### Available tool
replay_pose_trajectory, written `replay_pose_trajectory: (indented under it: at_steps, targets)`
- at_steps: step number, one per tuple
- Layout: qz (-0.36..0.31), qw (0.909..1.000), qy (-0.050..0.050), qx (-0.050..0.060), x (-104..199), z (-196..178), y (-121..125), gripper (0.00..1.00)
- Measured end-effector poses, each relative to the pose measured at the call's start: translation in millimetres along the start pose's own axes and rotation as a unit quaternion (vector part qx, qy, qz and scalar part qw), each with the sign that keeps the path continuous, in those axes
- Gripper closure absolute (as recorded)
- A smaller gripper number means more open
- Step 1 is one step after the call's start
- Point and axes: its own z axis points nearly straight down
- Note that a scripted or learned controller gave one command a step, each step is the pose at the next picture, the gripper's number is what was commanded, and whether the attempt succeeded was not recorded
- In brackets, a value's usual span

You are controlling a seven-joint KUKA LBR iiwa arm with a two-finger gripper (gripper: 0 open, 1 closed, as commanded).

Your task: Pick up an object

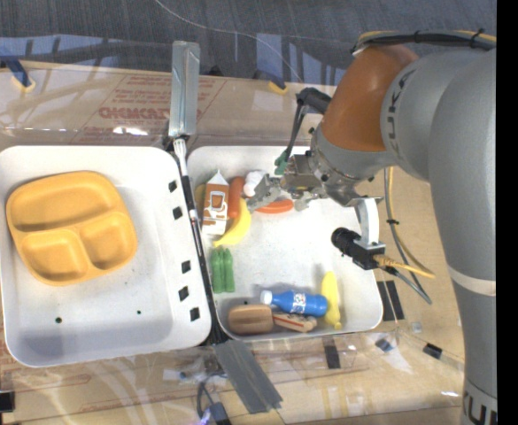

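Cardboard-topped bench carries 2 white bins side by side. Whether the fingers are apart or together cannot be told. Over the right bin, near its far edge, the gripper hangs just above an orange disc. Along that bin's left edge lie a banana and a green piece; along its near edge, a blue bottle and a brown block. A yellow divided tray lies in the left bin.
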Motion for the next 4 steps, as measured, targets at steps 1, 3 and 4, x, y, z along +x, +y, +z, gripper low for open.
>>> replay_pose_trajectory:
  at_steps: [1,3,4]
  targets:
    - [-0.009,1.0,-0.001,-0.003,-15.6,104.0,77.9,0.0]
    - [0.17,0.9854,-0.001,0.0,4.8,104.3,4.2,0.0]
    - [0.168,0.9858,0.0,0.001,5.3,94.1,4.7,1.0]
